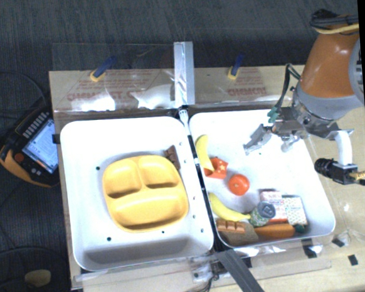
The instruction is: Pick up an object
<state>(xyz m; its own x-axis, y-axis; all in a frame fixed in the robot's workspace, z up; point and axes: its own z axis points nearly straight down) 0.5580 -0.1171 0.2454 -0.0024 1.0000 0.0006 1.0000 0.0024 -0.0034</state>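
My gripper hangs over the upper right part of the right bin, its two fingers spread open with nothing between them. Below and left of it lie a red tomato, a small red piece and a banana along the bin's left wall. A second banana curves along the bottom left. Near the front wall sit a brown waffle-like piece, a small round can, a white and red box and an orange sausage-like piece.
The left bin holds a yellow divided tray with a small brown item at its upper right corner. A teach pendant lies off the bench at far left. Clear plastic sheeting covers the bench's back.
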